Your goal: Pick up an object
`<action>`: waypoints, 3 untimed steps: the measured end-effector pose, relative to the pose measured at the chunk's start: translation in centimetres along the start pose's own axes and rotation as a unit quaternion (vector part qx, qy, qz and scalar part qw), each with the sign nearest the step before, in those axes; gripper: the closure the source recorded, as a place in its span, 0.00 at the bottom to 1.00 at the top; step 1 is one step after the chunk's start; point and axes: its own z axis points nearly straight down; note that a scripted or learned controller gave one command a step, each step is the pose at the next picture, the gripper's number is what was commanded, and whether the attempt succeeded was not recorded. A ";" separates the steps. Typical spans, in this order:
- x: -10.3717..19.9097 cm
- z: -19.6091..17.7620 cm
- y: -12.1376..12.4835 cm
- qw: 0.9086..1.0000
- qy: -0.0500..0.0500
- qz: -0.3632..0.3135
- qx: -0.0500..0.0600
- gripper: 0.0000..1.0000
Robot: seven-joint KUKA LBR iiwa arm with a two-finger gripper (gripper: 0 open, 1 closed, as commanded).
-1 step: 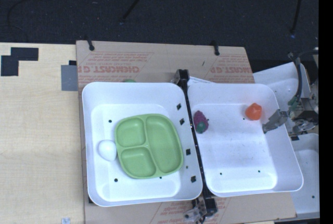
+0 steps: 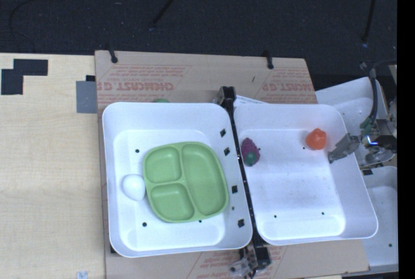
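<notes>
Over the right bin's (image 2: 353, 232) far edge hangs the claw (image 2: 343, 149); I cannot tell its spread. Nearest, the small orange object (image 2: 316, 139) sits beside the bin wall, which could block a grasp.

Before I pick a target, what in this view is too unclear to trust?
- Gripper: small and blurred at the right bin's rim, camera view; its state is unreadable.
- Purple object: too small to identify.
- Green thing behind the left bin: mostly hidden by its rim.
</notes>
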 end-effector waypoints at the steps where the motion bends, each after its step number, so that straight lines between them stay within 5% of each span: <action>1: 0.6 4.5 0.2 1.000 0.001 0.000 0.002 0.00; 3: 0.8 15.3 -1.2 1.000 0.001 0.000 0.003 0.00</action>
